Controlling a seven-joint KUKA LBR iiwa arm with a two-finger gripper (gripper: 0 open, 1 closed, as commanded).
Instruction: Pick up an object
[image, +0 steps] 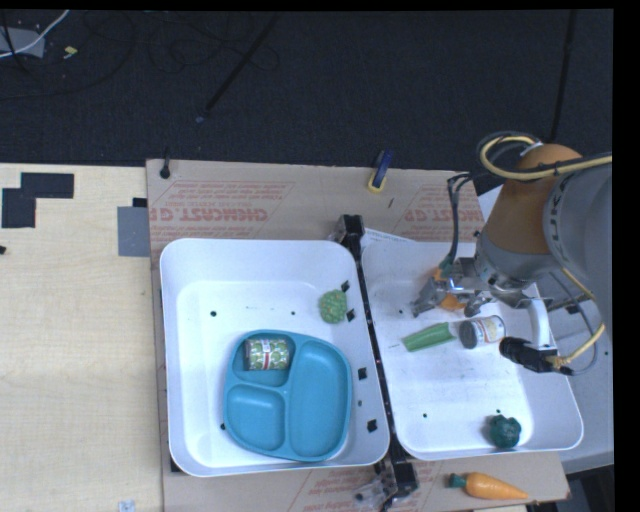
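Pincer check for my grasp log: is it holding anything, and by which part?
Cannot be told. The pincer is low in the right bin, just above the green stick, but nothing shows between its tips.

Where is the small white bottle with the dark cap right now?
The small white bottle lies on its side in the right white bin, just right of the green stick-shaped object and below the gripper.
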